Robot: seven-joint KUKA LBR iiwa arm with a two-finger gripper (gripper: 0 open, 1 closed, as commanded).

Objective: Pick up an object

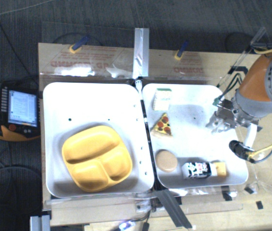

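Overhead, two white bins sit side by side on the wooden table (198,64). Left bin (54,129) holds a yellow divided tray (96,157), lying flat toward the near side. Right bin (193,112) holds several small items: a white-and-green box (162,100) near the far left corner, a pizza slice toy (163,125) just below it, a round tan disc (166,160) nearer the front, and a black-and-white cow-pattern carton (197,169) lying on its side along the front wall, its tan end (219,168) pointing right. None of these touch each other except the carton parts.

Arm (262,88) enters from the right, grey with an orange band, and the gripper (221,120) sits low over the right edge of the right bin, well apart from the pizza slice and the box, above the carton. Nothing sits between the fingers; whether they are spread or pressed together cannot be told. A handheld screen unit (16,110) lies on the floor left of the table.
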